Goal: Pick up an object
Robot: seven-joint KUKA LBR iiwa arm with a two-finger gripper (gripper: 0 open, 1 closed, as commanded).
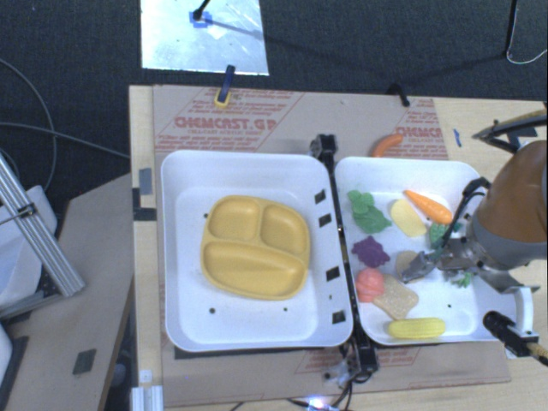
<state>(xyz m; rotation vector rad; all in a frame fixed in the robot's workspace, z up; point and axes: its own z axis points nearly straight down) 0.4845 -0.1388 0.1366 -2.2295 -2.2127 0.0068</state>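
Camera view: gripper [417, 270] low among purple grapes [371, 251], cracker [395, 299], corn [416, 328].

Even, fairly bright overhead light; both white bins [257, 165] near overexposed, walls washed pale. Shiny sheet [204, 24] on dark floor at top throws hazy glare. Shadows soft and short under the yellow tray [255, 247]. Overall slightly soft focus, mild grain, colours muted.

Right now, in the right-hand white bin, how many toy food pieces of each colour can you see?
Green: 1, leafy green toy piece
Orange: 1, orange toy carrot
Yellow: 2, pale yellow oval piece, yellow corn-shaped piece
Purple: 1, purple grape cluster
Pink: 1, pink round piece
Tan: 1, tan bread slice
Total: 7
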